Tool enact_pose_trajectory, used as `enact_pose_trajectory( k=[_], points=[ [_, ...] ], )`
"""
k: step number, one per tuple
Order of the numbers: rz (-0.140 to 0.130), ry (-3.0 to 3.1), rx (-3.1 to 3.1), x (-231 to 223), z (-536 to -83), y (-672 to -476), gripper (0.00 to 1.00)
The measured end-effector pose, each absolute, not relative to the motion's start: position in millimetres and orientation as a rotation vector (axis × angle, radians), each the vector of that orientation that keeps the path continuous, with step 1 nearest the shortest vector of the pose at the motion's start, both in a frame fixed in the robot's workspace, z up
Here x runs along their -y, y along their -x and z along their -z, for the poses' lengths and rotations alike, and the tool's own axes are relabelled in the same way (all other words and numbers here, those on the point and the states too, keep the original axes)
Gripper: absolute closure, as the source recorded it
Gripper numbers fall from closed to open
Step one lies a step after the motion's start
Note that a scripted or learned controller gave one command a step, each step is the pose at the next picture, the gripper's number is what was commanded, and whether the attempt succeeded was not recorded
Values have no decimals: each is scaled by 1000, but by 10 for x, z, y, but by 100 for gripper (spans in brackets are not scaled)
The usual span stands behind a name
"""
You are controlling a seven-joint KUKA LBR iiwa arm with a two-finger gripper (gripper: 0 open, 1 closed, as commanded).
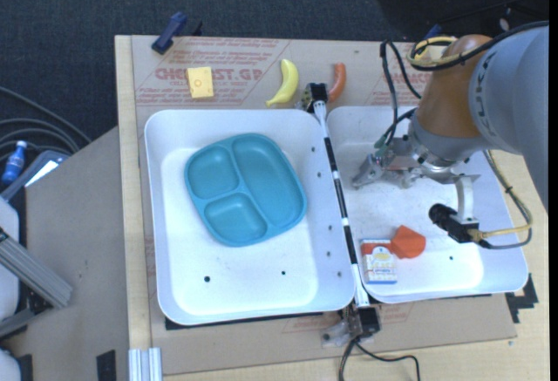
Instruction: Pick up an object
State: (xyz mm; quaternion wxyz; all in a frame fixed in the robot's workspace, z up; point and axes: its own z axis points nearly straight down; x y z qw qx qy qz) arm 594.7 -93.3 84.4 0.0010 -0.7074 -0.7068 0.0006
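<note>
My gripper (370, 172) hangs over the left part of the right bin (488, 279), its metal fingers spread and pointing left with nothing between them. An orange object (407, 241) lies on the bin floor below the gripper, toward the front. Touching its left side is a small white and red box (378, 262) at the bin's front left corner. A blue divided plate (245, 187) rests in the left bin (174, 275). The grey arm with its orange band (449, 100) covers the back right of the right bin.
On the cardboard behind the bins lie a yellow banana (283, 83), an orange-red carrot-like object (336, 81), a yellow block (200, 83) and a dark blue object (168, 32). A black rail (336, 187) divides the two bins.
</note>
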Motion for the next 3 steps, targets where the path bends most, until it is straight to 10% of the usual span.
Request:
enact_pose_trajectory(
  k=[1, 2, 3],
  points=[
    [1, 2223, 2219, 929, -945, -5952, 100],
    [1, 2222, 2219, 929, -944, -5951, 0],
    [0, 2221, 2224, 1014, -849, -6667, 0]
  ],
)
